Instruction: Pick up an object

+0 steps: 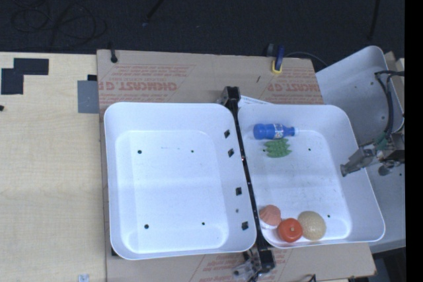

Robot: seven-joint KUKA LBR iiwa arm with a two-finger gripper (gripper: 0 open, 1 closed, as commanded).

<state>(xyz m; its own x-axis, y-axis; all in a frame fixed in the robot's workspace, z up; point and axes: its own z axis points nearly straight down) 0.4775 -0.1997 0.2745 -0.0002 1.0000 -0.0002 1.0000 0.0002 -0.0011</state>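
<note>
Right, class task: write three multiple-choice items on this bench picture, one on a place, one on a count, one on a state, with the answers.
1. Where does the blue bottle lie?
A. left bin
B. right bin, far end
C. on the cardboard

2. How many round things sit in the right bin's near corner?
A. three
B. one
C. five

3. How does the bottle rest?
A. upright
B. on its side
C. held by the end effector

Answers: B, it lies beside the green item; A, pink ball, red ball, tan ball; B, its length runs along the floor.
</note>
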